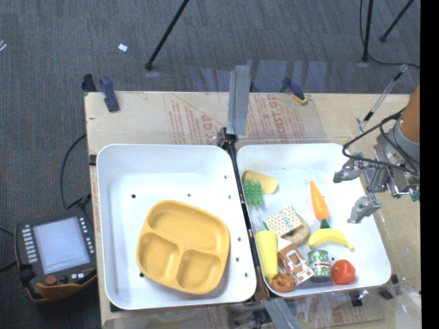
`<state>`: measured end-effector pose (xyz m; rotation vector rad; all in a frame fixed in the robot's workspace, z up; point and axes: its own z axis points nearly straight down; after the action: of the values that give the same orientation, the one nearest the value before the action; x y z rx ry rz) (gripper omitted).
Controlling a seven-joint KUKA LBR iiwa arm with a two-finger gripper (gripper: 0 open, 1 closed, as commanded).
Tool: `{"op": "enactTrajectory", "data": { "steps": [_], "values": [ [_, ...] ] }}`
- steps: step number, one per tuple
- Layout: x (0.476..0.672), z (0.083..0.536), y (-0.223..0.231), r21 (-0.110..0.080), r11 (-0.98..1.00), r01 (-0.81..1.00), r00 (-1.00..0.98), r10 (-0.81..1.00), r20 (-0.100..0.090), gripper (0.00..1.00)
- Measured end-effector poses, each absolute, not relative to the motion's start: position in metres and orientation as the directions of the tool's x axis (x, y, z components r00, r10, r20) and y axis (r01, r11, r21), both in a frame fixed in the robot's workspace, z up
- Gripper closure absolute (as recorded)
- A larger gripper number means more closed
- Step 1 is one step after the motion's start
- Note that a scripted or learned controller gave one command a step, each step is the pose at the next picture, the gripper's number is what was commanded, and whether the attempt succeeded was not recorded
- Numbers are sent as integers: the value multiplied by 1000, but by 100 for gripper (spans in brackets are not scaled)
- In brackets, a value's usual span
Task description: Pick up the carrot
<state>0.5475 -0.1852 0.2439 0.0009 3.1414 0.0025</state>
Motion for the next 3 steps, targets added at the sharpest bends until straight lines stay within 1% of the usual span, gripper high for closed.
{"op": "enactTrajectory", "data": {
  "steps": [1, 2, 3],
  "values": [
    [576, 99, -207, 6, 998, 67, -998, 67, 14, 0],
    [583, 118, -205, 2, 998, 57, -998, 57, -5, 100],
    [522, 149, -182, 1, 940, 341, -940, 341, 0, 100]
  ]
}}
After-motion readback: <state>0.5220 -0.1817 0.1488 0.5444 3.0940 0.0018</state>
